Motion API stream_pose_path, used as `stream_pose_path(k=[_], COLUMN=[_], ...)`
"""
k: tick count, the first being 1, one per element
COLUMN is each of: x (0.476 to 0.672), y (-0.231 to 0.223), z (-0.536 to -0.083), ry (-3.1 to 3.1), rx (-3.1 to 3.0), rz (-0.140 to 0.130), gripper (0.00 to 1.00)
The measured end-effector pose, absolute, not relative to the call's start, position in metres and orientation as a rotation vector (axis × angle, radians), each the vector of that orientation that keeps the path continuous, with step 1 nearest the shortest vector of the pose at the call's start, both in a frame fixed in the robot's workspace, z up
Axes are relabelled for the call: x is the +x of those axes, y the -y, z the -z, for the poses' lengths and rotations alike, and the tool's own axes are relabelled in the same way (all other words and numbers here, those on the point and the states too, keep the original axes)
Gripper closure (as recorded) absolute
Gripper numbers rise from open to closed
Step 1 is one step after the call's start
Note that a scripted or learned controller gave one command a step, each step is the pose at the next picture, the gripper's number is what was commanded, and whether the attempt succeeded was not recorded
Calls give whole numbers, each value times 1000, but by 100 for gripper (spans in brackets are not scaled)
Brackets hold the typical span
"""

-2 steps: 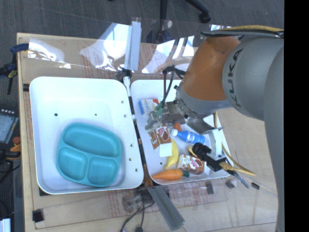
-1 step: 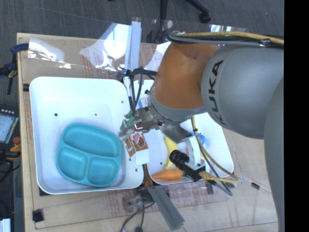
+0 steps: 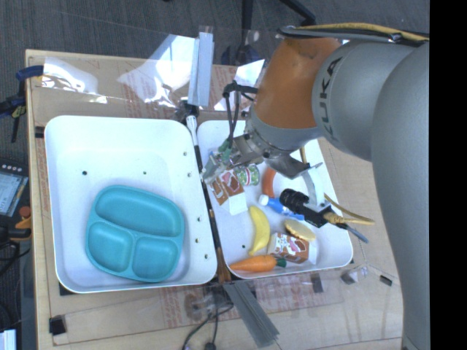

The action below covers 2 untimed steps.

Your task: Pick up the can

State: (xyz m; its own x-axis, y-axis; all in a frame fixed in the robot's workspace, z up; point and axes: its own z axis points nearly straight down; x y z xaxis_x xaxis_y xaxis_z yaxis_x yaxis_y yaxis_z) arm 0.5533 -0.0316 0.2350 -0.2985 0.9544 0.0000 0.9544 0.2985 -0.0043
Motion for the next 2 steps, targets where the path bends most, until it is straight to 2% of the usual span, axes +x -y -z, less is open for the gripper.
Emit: stream_pose_path(k=[1,2], x=[529,559], y=[-81,-57], z=[-334,-212], ry=[2472,2154], rx=[-1935,-2281], rz=[-3,-12], gripper=[100,100])
